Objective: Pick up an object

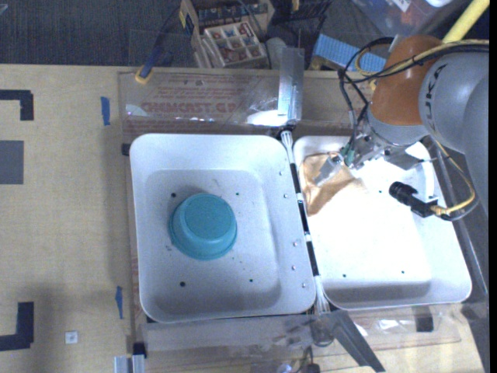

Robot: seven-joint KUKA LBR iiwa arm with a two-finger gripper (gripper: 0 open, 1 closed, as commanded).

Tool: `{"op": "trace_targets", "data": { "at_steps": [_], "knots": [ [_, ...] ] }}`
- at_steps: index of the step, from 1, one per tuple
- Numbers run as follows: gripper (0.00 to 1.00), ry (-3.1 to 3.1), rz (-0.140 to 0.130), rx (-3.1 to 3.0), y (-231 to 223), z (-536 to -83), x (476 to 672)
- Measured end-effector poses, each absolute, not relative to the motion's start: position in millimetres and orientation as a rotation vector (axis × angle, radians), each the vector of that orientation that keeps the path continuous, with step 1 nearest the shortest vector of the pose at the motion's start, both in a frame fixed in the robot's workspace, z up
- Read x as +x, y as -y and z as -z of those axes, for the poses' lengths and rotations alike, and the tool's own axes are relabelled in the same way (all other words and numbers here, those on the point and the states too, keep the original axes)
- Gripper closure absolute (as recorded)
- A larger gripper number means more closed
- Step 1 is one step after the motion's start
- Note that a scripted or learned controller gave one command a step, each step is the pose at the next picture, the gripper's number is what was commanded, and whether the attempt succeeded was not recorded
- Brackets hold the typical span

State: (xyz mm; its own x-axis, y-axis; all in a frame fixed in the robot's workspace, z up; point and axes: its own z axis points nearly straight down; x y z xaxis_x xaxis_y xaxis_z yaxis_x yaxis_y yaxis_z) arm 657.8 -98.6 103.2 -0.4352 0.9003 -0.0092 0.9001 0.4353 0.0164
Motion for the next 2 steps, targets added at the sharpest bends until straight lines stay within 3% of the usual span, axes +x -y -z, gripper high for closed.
{"op": "trace_targets", "data": {
  "at_steps": [1,2],
  "knots": [
    [0.00,-2.641,-0.001,1.702,101,-91,668.0],
    [1.00,-2.633,-0.008,1.694,101,-102,670.7]
  ]
}}
